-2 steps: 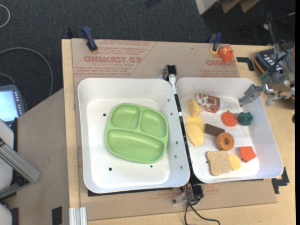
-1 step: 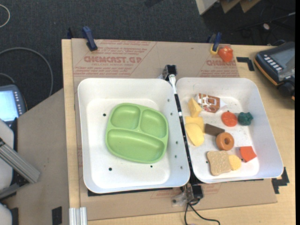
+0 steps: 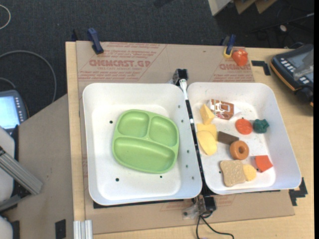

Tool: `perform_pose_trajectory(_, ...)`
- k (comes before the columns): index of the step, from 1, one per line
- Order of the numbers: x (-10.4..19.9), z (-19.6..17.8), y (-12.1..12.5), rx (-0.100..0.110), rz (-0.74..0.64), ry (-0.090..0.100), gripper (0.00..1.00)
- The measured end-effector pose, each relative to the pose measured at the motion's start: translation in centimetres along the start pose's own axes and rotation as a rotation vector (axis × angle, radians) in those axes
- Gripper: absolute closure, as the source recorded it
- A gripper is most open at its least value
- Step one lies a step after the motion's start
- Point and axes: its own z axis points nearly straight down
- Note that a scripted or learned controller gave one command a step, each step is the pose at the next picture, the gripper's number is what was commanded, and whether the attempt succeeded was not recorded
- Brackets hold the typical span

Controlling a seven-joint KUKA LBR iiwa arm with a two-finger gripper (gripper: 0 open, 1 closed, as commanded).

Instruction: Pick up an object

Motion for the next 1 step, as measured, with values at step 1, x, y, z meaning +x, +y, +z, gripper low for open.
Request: perform_pose_trajectory(1, 3.96, -2.32, -3.4, 0.004, 0.003, 0.001, 0.0)
